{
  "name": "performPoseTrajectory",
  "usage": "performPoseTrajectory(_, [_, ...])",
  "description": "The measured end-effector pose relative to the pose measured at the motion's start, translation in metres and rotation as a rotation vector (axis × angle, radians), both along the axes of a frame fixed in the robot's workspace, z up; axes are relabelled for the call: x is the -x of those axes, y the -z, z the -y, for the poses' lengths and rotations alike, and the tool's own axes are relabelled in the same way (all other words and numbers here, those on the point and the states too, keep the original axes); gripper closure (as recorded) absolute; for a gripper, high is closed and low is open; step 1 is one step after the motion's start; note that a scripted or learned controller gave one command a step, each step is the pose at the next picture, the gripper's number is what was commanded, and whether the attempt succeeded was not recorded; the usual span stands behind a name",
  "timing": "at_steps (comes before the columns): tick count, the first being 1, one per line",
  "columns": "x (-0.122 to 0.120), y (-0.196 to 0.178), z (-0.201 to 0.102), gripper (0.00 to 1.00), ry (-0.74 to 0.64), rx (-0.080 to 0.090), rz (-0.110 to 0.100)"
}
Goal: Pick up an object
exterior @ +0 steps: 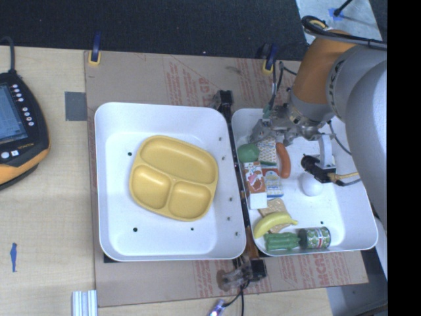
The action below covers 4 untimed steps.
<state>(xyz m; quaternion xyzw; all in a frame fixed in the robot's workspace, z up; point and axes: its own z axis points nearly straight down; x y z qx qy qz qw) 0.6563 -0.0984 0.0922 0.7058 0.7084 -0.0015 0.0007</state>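
Tool (pixel 275 129) hangs low over the right bin (pixel 348 232), its grip state impossible to tell.

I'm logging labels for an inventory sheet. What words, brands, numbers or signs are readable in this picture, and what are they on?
Nothing can be read for certain.
Cardboard sheet: faint red printed lettering, too blurred to read.
Can: red and white label, too small to read.
Small cartons: coloured print, unreadable.
Pendant: screen and buttons, no legible characters.

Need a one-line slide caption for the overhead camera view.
KUKA arm's gripper poised over the right bin of toy food; yellow divided tray in the left bin.
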Motion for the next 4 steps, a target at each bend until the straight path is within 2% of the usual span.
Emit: performPoseTrajectory(4, [0.0001,0.0001,-0.0052,0.0,0.001,-0.003,-0.002])
